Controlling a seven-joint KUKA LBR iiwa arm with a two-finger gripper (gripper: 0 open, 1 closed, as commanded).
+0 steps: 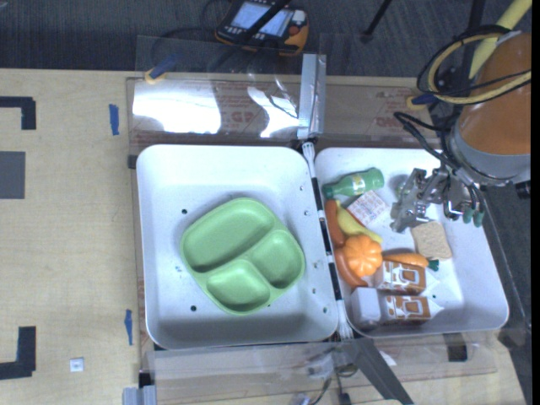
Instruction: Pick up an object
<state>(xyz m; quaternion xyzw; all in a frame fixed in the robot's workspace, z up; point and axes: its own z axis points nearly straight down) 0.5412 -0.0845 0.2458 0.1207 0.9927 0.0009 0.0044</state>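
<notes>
- Camera view: gripper [411,207] low in right bin [494,298], fingers' state impossible to tell.
- Just left of gripper: packet [369,207], green bottle [355,183] beyond.
- Cracker [433,240] just below-right of gripper, nearest.

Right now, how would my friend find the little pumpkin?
Look in the right white bin, the crowded one. Along its left wall, below the green bottle, sits the pumpkin. It is the only round orange thing, with a small stem on top.

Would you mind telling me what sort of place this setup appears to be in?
Probably a robotics lab bench: two white bins side by side, toy food such as a small pumpkin for picking, and a handheld control pendant lying behind.
</notes>
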